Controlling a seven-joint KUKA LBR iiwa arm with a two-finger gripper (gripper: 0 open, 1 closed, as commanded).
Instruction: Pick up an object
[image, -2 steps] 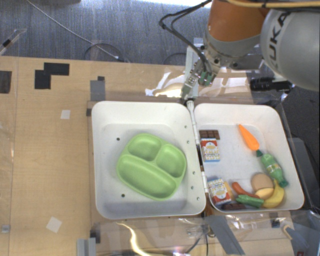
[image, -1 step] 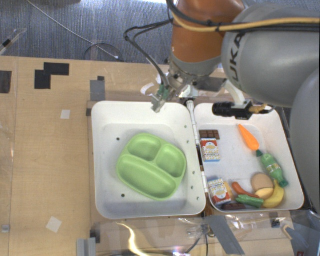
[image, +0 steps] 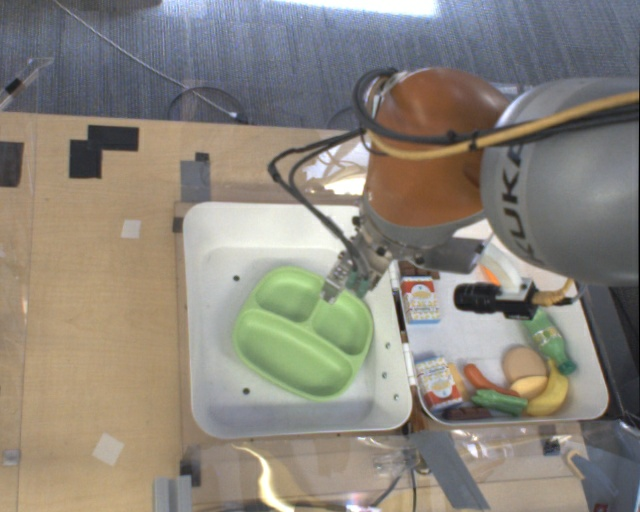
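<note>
Directly below the gripper (image: 340, 282) lies the green divided plate (image: 300, 335), alone in the left bin (image: 215, 400); the fingertips meet its upper rim, and whether they pinch it I cannot tell; the right bin (image: 590, 405) holds small cartons, a banana, an egg, a bottle.

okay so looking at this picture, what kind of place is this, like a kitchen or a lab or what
Most likely a robotics lab or test bench, not a kitchen. A large industrial arm reaches over two white bins on a wooden bench, one bin holding a green divided plate, the other toy-like food, with loose cables around.
</note>
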